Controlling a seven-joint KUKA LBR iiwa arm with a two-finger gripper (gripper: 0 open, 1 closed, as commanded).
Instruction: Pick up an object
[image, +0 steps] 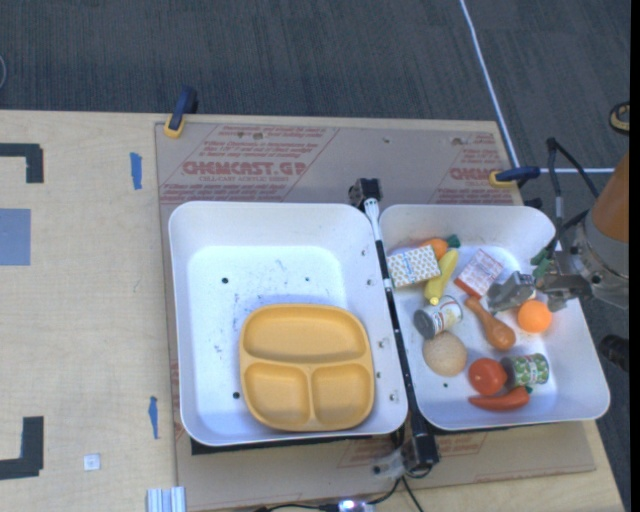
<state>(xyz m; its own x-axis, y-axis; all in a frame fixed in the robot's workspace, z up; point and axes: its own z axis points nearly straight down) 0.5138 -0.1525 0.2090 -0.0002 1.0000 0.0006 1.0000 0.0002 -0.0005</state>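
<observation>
Gripper (512, 291) — fingers parted, nothing between them, low in the right bin (590, 385). Just beside the tips: orange ball (535, 316); below them, wooden drumstick (488, 322). Farther out: small can (438, 319), tomato (487, 375), yellow tray (306, 365). We would centre over one piece — the ball — before closing.

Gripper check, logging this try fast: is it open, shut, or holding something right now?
Gripper: low over the right bin, beside the orange ball; its state cannot be told.
</observation>
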